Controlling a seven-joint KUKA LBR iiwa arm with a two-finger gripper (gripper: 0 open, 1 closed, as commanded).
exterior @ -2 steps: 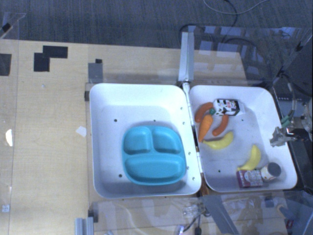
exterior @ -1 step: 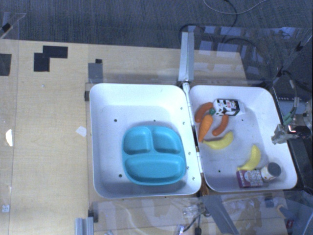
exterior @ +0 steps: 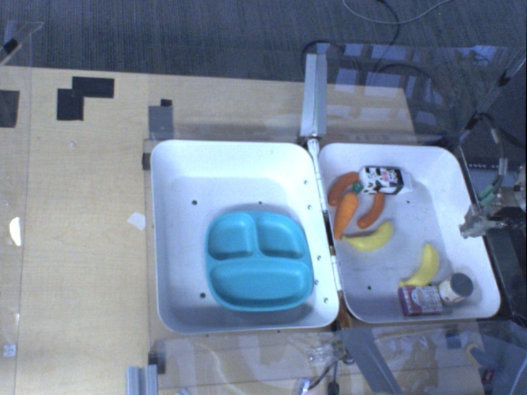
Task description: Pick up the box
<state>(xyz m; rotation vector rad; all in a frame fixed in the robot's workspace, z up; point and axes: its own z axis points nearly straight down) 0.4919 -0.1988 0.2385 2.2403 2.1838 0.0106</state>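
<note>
White bins point(exterior: 165, 245), box point(exterior: 381, 179) near rim

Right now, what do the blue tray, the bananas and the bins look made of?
Blue tray: likely moulded plastic, matte; uniform colour, rounded compartments.
Bananas and: probably plastic toy fruit; flat, even yellow, smooth surface, though real fruit can't be ruled out.
Bins, left and right: white, smooth, thin rounded rims; looks like formed plastic, could be coated metal.
</note>
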